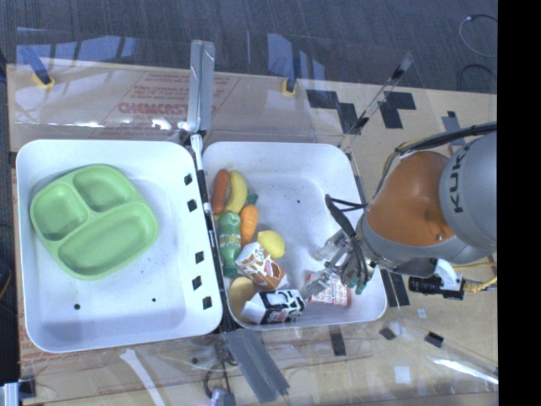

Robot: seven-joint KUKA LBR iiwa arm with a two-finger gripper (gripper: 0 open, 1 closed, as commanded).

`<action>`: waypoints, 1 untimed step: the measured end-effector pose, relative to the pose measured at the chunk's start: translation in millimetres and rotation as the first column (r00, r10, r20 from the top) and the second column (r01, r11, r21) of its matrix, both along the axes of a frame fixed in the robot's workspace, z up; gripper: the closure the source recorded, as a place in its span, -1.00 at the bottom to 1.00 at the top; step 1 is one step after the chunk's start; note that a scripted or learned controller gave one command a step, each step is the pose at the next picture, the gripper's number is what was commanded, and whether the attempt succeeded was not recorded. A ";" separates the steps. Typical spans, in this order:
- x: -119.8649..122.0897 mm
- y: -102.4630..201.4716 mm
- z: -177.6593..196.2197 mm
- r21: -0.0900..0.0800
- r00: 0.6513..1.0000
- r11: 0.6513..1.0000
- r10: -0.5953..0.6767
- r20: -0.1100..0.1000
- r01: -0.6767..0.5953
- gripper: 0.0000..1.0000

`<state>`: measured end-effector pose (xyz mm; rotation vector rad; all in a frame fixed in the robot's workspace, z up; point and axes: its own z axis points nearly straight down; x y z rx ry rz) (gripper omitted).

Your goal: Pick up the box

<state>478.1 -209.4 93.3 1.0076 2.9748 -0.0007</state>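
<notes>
A small red and white box (332, 295) lies in the near right corner of the right bin (287, 163). My gripper (332, 271) hangs low in that corner, right above the box and touching or nearly touching its top; I cannot tell whether it has a hold on it. A black and white carton (279, 305) lies to the box's left by the front wall. An orange and white patterned pack (260, 266) sits a little farther left.
Toy food fills the right bin's left side: a carrot (248, 222), a banana (236, 191), a lemon (271, 244) and a green vegetable (229, 231). A green divided plate (93, 220) rests in the left bin (110, 311). The arm's orange band (406, 205) overhangs the right wall.
</notes>
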 end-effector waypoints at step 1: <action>1.4 1.0 10.7 0.000 1.000 1.000 0.005 0.002 -0.005 1.00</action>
